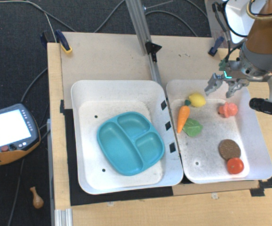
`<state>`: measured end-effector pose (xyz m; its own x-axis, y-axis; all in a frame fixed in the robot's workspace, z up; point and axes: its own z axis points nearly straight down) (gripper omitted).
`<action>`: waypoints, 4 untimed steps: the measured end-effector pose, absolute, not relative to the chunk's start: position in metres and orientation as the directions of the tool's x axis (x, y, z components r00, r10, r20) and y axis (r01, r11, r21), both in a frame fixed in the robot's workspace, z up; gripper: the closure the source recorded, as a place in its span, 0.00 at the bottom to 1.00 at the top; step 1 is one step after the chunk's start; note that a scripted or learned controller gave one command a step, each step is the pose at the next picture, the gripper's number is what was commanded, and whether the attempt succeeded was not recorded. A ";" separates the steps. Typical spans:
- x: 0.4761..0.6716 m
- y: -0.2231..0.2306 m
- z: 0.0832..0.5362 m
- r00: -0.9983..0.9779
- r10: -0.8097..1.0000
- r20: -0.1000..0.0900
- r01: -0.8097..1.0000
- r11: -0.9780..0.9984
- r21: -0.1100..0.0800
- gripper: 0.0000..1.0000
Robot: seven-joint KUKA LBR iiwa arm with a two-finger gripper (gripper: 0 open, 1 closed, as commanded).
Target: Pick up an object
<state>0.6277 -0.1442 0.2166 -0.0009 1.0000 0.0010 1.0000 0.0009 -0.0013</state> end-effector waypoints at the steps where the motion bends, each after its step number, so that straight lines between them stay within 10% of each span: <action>1: 0.628 -0.144 0.217 -0.001 1.000 0.001 1.000 0.001 0.000 0.00; 4: 0.623 -0.152 0.085 0.000 1.000 0.001 1.000 0.000 -0.001 0.00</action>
